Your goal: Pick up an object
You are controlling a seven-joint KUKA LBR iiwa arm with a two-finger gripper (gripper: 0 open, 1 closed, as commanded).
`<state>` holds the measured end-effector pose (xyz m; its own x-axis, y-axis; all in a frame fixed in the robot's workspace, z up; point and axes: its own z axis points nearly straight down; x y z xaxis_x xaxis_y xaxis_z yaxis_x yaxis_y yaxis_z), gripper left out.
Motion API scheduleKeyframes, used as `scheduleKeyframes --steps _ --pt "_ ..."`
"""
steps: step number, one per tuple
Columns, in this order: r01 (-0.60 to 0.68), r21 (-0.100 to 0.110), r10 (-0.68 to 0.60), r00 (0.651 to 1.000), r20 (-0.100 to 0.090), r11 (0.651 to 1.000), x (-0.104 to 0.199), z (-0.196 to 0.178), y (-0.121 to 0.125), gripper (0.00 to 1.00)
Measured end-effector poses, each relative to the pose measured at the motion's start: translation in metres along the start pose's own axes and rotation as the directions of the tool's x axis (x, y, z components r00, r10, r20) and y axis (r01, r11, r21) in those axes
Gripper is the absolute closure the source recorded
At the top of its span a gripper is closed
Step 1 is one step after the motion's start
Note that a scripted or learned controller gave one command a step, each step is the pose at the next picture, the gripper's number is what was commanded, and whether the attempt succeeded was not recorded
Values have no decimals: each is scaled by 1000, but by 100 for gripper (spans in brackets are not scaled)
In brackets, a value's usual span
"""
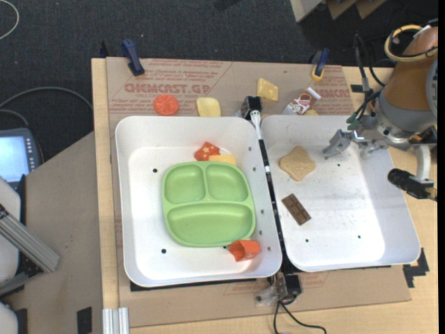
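In the right bin point(361, 245) lie a tan toast-shaped piece point(297, 163) near the upper left and a small brown bar point(295, 209) below it. My gripper point(348, 147) hovers over the bin's upper right part, to the right of the toast piece and apart from it. Its fingers stand open with nothing between them. The left bin point(135, 186) holds a green divided plate point(207, 204), a red piece point(206, 152) and a yellow piece point(224, 160) at the plate's top edge, and an orange block point(244, 250) at its lower right.
Behind the bins on the cardboard lie an orange disc point(166, 105), a pale yellow piece point(208, 107), a yellow wedge point(267, 89) and a small red-white packet point(302, 103). Blue clamps point(132, 56) hold the board's back edge. The arm point(410, 89) stands over the right bin's upper right corner.
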<state>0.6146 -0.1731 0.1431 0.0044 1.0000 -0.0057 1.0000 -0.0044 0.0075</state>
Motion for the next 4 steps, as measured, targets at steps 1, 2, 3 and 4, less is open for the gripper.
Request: scheduleKeyframes --steps 1,2,3,4 --pt "11 7 -11 1000 -8 1000 94 -45 -44 0" --pt "0 8 0 1000 -9 1000 78 60 -83 0" --pt "4 -1 -4 1000 -7 1000 79 44 -79 100" --pt "4 1 -4 1000 -7 1000 79 45 -80 0"
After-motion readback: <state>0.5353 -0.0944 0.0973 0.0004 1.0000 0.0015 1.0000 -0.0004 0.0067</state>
